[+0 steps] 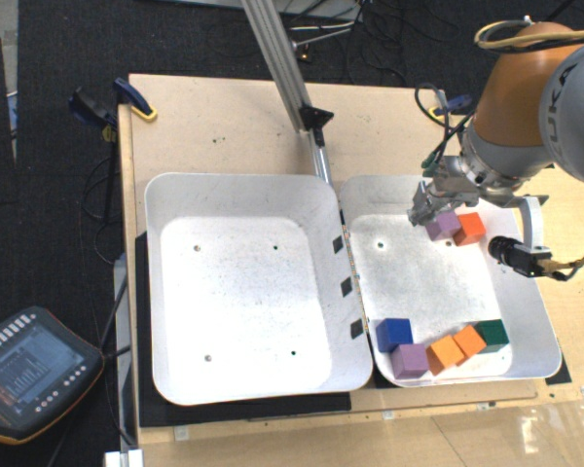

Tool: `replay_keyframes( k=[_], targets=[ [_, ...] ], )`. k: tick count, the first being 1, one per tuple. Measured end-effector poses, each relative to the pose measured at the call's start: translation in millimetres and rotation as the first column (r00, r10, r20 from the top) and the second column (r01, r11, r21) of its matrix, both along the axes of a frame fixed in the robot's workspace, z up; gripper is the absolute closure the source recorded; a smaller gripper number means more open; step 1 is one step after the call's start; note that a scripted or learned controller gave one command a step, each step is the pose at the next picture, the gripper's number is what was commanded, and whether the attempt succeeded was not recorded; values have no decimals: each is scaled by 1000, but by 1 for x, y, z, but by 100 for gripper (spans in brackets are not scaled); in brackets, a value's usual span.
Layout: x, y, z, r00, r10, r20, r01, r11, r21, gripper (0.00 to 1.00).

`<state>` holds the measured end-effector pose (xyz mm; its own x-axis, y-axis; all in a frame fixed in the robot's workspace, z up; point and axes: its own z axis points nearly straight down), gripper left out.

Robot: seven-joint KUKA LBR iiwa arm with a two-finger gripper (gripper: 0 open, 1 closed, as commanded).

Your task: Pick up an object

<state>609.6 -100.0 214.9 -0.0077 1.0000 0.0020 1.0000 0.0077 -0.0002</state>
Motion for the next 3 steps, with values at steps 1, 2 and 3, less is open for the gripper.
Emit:
replay_keyframes(
  k=[1,2,3],
  targets=[
    [6,47,13,1000,0,3,0,1000,-1,100],
    [15,93,20,1000,0,3,0,1000,0,100],
    [7,145,15,1000,0,-1,0,1000,0,100]
  ],
)
